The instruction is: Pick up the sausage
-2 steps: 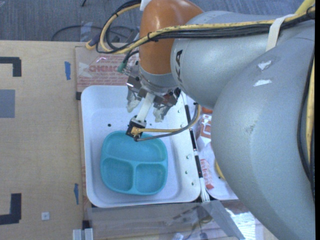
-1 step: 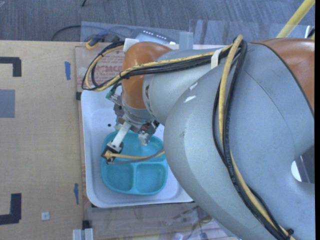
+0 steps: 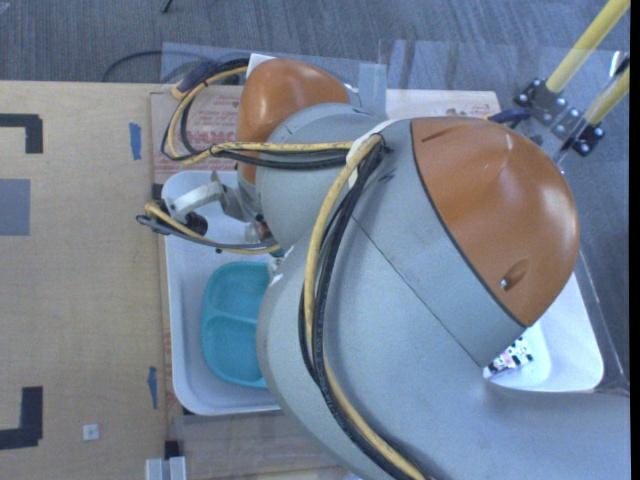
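The large grey arm with orange caps (image 3: 420, 298) is seen spread over the shallow white plastic bins (image 3: 190, 368). A turquoise divided plastic tray (image 3: 232, 328) lies in the left bin, partly covered by the arm. The sausage's place cannot be told.

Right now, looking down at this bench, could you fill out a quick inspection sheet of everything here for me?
Surface: shallow white bin on the left, second white bin on the right, both largely covered by the arm.
Job's things: sausage, nothing seen.
Clutter: turquoise plastic divided tray in the left bin.
Gripper: hidden beneath the arm's wrist.
Cables: yellow and black cables strapped along the grey arm.
Surroundings: tan wooden board, grey carpet, yellow poles.
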Robot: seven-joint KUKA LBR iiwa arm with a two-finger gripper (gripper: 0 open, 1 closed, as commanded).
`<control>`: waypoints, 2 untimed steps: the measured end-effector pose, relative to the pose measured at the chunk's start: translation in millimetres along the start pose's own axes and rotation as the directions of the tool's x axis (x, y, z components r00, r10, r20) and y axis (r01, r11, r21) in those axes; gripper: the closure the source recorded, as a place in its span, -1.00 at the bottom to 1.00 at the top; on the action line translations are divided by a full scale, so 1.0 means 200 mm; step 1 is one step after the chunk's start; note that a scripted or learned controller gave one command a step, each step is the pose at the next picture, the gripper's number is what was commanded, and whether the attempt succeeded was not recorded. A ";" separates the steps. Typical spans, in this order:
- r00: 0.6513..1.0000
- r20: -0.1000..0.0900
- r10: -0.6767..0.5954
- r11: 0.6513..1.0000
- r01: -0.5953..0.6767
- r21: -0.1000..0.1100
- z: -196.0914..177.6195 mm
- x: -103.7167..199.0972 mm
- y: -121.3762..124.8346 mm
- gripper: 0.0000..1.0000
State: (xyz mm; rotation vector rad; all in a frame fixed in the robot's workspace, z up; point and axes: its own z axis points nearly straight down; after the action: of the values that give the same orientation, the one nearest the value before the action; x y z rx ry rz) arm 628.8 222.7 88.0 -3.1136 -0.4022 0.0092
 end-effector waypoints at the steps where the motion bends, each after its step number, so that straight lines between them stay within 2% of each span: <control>1: 0.998 -0.012 0.059 0.998 -0.059 -0.001 0.00 -0.04 -0.01 1.00; 2: 0.999 -0.003 0.042 0.999 -0.042 -0.003 -0.08 -0.08 0.04 1.00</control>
State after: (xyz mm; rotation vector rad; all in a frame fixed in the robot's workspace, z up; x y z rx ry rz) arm 614.5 211.2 104.6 -3.1244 -0.3368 0.0041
